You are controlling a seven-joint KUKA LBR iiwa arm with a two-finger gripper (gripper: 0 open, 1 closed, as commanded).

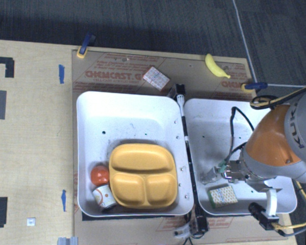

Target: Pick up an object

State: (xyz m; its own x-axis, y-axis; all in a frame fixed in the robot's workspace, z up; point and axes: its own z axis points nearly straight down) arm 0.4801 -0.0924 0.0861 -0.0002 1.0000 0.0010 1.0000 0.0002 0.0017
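Pincer (219,171) low in the right bin (214,122), lower right of frame, just above a patterned sponge (223,196); finger state indeterminable.

The grey arm (290,137), orange-banded above its wrist, reaches in from the right, tool (223,171) pointed down.

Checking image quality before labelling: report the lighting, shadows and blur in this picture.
Camera view: even overhead light; soft glare on the yellow tray and the left bin's white floor; the arm shadows the right bin; focus is slightly soft overall, the end effector blurred into clutter.
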